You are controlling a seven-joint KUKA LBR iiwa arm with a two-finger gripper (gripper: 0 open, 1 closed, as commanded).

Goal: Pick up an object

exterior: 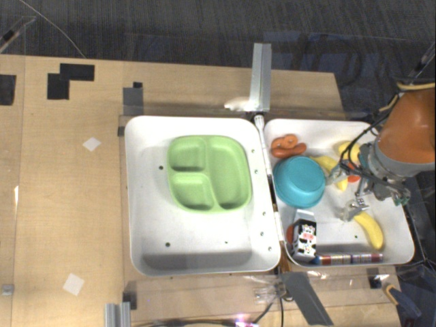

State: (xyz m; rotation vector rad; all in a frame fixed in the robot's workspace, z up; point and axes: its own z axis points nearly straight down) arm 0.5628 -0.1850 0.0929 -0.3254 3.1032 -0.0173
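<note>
The right bin (402, 251) holds a blue bowl (300, 181), an orange pretzel-shaped toy (287, 144), a yellow banana (370, 229), other yellow pieces (328, 162) beside the bowl, a black-and-white box (306, 236) and a marker-like stick (349, 258) along the front wall. My gripper (353, 208) hangs low over the right part of this bin, just left of the banana's upper end. Nothing shows between its fingers. The arm's orange band (409, 131) is above it.
In the left bin (146, 251) lies a green divided tray (207, 172). A metal post (260, 77) stands behind the seam between the bins. The wooden bench (61, 203) spreads to the left.
</note>
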